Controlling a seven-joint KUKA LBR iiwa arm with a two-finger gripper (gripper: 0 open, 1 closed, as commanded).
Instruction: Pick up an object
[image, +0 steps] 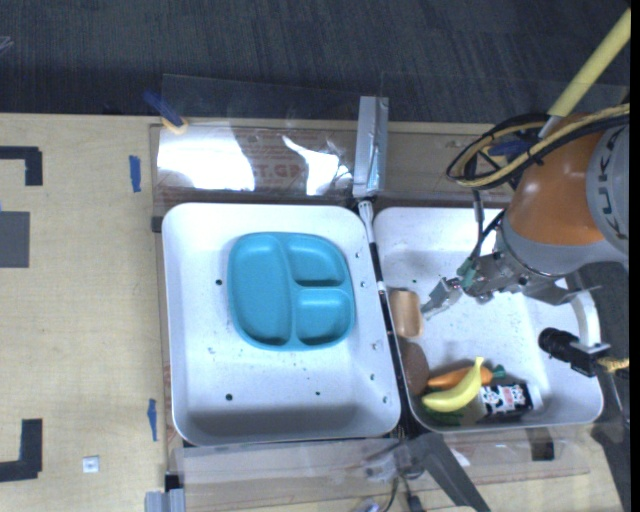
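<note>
The arm (565, 200) is reaching in from the right, w/ the gripper (447, 292) hanging over the right bin (440, 232), pointing toward its left wall. The fingers (436, 298) are looking slightly parted w/ nothing between them, so nothing is being held right now.

Candidates for the pick are all sitting in the right bin, crowded along its left wall and near edge, prob. because loose things are collecting wherever they slide to. A tan block (405, 312) is lying against the left wall, just beside the fingertips and the nearest thing to them. Below it a brown rounded object (415, 366) is resting in the near-left corner. Next to that a yellow banana (453, 394) is lying over an orange carrot-like piece (458, 377), and a black-and-white bottle (508, 398) is lying on its side just beside them, along the near wall.

The left bin (190, 330) is carrying a blue divided plate (291, 289) in its middle, well apart from the gripper.

Judging by the pose, the approach is aiming at the tan block. Being pressed to the wall, it is leaving little room for a finger on that side, so a slip is looking likely. The desk (70, 330) is lying to the left of both bins.
</note>
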